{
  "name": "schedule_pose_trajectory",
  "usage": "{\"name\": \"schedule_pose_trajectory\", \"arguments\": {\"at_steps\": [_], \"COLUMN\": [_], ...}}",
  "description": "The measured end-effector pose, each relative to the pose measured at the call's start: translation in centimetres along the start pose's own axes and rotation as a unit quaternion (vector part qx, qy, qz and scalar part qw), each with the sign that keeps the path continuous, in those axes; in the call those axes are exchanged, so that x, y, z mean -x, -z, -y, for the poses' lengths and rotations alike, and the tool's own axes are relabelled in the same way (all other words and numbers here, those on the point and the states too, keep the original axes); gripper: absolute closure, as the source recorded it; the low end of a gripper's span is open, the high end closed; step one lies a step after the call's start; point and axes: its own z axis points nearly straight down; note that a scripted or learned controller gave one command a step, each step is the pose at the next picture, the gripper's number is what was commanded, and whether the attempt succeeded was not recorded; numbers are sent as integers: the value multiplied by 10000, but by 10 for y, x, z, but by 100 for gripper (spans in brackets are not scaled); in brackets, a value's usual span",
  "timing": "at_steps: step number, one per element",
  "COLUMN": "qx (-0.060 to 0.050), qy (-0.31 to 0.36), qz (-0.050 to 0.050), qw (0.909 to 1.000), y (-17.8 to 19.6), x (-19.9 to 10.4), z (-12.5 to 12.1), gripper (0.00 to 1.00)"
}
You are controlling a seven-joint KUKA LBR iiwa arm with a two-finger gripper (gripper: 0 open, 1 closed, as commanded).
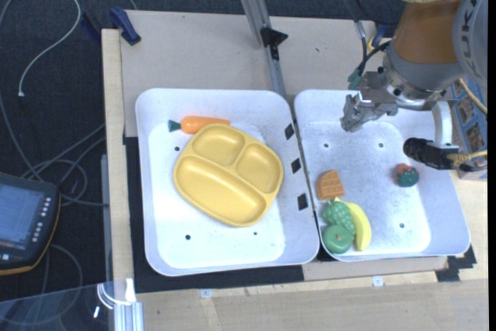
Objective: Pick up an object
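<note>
Lying yellow: banana (359,226) beside green grapes (338,214).

Two white bins side by side on a bench. Left bin (155,167): yellow divided tray (229,173), toy carrot (200,122) just beyond its far edge. Right bin (434,232): gripper (356,118) above far-left area; toy cracker (330,184), green grapes (338,215), green apple (336,238), banana (359,226) clustered near corner; strawberry (408,175) apart.

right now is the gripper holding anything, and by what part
Nothing is held. The gripper hovers over a bare patch at the top of the right bin, apart from the toys at the bin's lower edge.
</note>
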Motion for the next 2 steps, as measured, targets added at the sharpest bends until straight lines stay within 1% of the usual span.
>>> {"name": "schedule_pose_trajectory", "arguments": {"at_steps": [2], "qx": [13], "qy": [-4], "qz": [4], "qw": [10000], "y": [11], "x": [-103], "z": [-46], "gripper": [100]}}
